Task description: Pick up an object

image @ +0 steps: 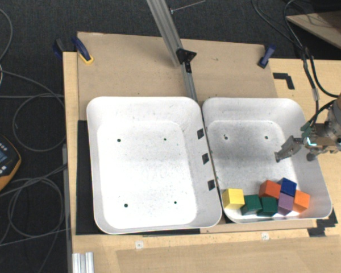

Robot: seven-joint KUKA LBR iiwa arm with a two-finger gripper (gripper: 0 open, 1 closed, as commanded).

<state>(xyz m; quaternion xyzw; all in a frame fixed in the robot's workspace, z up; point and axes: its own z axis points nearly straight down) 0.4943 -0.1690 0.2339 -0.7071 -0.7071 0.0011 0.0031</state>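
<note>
Camera view looks down at a slant on a tan counter [159,255] carrying two shallow white bins side by side. Left bin [145,110] has a speckled floor with four small dark dots. Right bin [256,110] holds a cluster of small coloured blocks along its near edge, toward the near right corner. From left to right: a yellow block [234,198] sits slightly apart, then two green blocks [259,205] touching each other, an orange block [269,189] behind them, a blue block [288,185] beside it, a purple block [286,202] in front of the blue one, and another orange block [302,201] nearest the right wall.

The robot's jaws [295,147] reach in over the right edge of the right bin, above its floor and well apart from the blocks. One dark finger [286,149] points left and downward; the other is too blurred against the wrist to make out, so I cannot tell whether the jaws are released or clenched. Nothing is visible between them.

A grey metal pole [169,30] rises from the far edge between the bins. Blue clamps [82,50] grip the far corners of the counter. Cables [23,107] lie on dark carpet to the left.
</note>
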